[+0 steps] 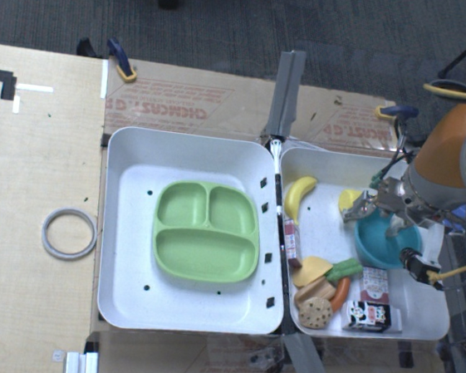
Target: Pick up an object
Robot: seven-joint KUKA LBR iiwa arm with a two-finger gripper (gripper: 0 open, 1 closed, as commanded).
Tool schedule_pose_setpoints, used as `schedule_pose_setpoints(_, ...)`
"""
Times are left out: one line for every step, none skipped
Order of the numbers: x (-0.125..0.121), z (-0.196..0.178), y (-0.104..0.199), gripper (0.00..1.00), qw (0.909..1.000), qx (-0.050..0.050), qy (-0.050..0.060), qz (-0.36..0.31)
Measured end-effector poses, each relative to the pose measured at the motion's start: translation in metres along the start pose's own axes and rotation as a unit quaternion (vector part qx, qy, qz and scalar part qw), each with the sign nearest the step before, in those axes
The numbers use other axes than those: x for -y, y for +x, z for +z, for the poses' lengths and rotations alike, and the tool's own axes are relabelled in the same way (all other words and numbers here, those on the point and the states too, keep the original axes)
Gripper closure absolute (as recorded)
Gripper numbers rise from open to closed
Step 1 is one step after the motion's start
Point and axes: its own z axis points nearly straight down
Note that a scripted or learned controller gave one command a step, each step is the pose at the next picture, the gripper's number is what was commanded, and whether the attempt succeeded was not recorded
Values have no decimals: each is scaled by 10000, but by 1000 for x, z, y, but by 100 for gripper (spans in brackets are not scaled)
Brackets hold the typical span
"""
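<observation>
Two white bins [114, 235] sat on the table [34, 167] — the left one held one green tray [207, 233]. The right one held one banana [298, 196], one blue bowl [383, 243], one carrot [339, 293] and two cartons [371, 304] — one tape ring [70, 232] lay outside.

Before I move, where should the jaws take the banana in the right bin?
Probably grip the banana across its curved middle, coming straight down from above. It lies flat in the right bin by the left wall, so close the jaws across its narrow width, not along its length.
</observation>
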Motion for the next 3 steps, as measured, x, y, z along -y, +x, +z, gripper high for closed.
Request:
schedule_pose_setpoints(1,0,1,0,9725,7,-7,-2331)
schedule_pose_setpoints(-49,3,16,0,9833,-39,225,-1804)
schedule_pose_setpoints(-49,-5,22,100,9827,-82,245,-1834)
